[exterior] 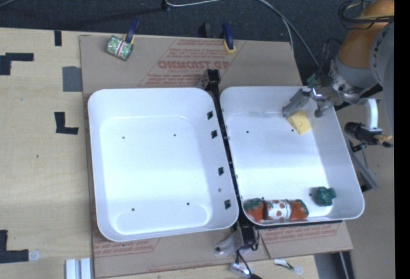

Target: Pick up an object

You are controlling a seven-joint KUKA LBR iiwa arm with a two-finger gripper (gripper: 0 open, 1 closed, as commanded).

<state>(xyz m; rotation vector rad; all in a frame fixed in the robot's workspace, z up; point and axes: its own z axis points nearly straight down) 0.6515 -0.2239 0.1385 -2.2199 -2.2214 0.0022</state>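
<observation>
My gripper hangs over the far right part of the right bin, reaching in from the right. Its two grey fingers are spread apart. A small yellow block lies just in front of and below the fingertips, on or close to the bin floor; the fingers do not close on it. A red, white and orange object lies along the bin's near wall. A small green object sits in the near right corner.
The left bin stands beside the right one, with a black divider between them. A small green and red box lies on the cardboard behind the left bin. Blue clamps hold the far edge.
</observation>
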